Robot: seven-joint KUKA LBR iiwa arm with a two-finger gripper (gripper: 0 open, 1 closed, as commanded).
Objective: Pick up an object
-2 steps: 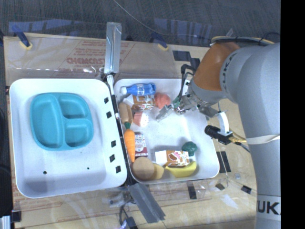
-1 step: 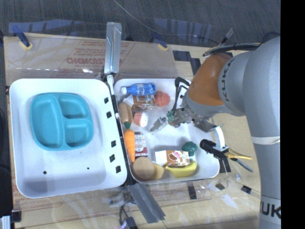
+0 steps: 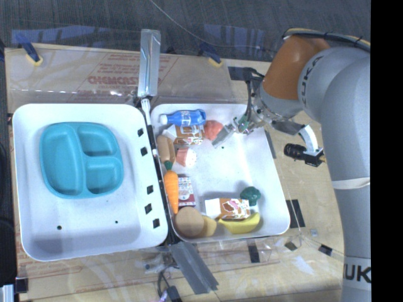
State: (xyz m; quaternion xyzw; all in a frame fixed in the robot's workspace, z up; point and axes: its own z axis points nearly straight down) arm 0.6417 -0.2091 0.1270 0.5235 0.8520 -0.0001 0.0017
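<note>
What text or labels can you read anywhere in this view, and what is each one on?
"UK": white letters on the arm's base, cut off at the frame edge.
Red print on the clear sheet behind the bins: too faint and blurred to read.
Labels on the blue bottle, the brown packet and the small carton: too small to read.

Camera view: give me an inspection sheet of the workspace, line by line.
Surface: bench bearing left bin and right bin, side by side.
Job's things: right bin holds blue bottle, carrot, banana and other small items.
Clutter: blue divided tray in left bin.
Grippers: gripper low over right bin's far end, beside a reddish item; nothing seen between its fingers.
Cables: thin cable beyond the bench.
Surroundings: dark floor.
</note>
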